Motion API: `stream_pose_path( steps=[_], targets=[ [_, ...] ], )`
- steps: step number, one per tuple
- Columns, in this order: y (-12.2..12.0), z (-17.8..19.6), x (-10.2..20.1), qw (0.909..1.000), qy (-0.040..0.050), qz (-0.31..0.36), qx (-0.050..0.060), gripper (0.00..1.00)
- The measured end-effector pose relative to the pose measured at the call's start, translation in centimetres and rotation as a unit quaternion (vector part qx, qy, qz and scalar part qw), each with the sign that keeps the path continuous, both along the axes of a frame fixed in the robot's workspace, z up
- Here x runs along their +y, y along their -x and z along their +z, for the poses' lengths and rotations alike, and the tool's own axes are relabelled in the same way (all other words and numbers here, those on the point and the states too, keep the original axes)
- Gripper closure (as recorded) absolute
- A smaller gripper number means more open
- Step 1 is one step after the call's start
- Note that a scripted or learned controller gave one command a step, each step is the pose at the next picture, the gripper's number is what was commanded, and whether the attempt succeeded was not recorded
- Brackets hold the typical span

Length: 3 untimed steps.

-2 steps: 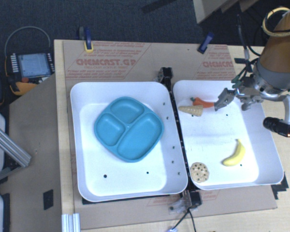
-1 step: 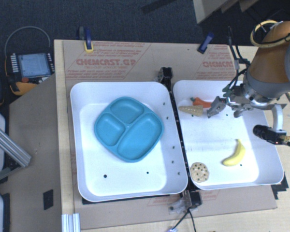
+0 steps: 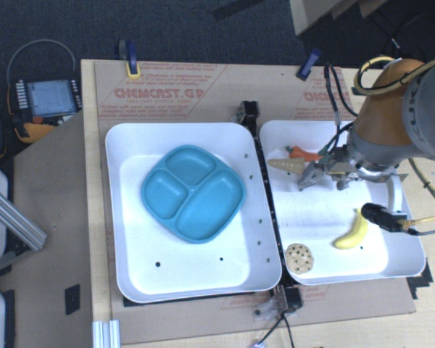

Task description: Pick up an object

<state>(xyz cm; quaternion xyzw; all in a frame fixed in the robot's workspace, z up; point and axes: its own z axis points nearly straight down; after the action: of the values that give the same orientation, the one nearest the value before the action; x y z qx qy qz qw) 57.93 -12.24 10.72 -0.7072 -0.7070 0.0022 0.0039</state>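
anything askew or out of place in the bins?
Only minor: the blue divided plate sits rotated in the left bin, corners off-square to the walls. In the right bin, the banana, cookie and the orange-and-tan items by the gripper lie loose. No spills or damage.

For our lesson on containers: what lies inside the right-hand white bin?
Inside the right bin: a banana, a round cookie, an orange piece and a tan piece. The gripper and arm cover part of the floor.
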Motion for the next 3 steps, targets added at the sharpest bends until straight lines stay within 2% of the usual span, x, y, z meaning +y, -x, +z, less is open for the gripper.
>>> stream_pose_path(
  steps=[1,2,3],
  targets=[
    [0.1,-2.4,0.1,1.0000,0.0004,0.000,-0.002,0.00],
    [-0.1,-1.2,0.0,1.0000,0.0010,0.000,-0.004,1.00],
    [-0.5,5.1,0.4,1.0000,0.0020,0.001,-0.008,1.00]
  ],
)
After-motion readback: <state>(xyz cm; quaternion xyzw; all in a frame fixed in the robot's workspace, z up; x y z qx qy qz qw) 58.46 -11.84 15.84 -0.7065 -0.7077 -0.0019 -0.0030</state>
